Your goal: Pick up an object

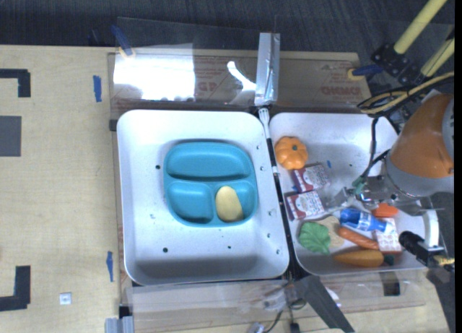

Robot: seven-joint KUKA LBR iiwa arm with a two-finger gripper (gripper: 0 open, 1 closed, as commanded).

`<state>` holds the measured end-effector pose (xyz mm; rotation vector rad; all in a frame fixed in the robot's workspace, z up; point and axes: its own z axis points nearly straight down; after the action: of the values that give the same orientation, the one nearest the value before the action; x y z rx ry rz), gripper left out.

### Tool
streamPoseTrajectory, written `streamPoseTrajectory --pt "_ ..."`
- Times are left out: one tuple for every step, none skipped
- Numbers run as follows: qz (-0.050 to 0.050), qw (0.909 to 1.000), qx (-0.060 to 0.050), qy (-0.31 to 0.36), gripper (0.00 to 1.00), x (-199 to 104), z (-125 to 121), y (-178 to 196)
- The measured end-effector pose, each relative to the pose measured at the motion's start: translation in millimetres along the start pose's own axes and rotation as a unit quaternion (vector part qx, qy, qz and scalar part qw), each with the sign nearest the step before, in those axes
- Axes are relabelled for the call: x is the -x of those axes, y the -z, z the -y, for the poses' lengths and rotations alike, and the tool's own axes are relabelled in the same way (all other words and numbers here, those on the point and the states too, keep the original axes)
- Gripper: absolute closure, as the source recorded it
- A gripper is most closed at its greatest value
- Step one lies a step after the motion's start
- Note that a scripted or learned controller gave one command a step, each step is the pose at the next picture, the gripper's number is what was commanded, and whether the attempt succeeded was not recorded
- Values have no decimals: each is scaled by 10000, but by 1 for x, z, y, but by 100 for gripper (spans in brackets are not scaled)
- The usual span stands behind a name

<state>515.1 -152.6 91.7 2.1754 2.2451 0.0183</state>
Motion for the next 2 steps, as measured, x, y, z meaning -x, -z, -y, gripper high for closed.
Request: streamPoseTrajectory --pt "1 10000 -16 -6 100 0 1 8" --pt "-7 9975 -87 -707 100 -27 -24 29"
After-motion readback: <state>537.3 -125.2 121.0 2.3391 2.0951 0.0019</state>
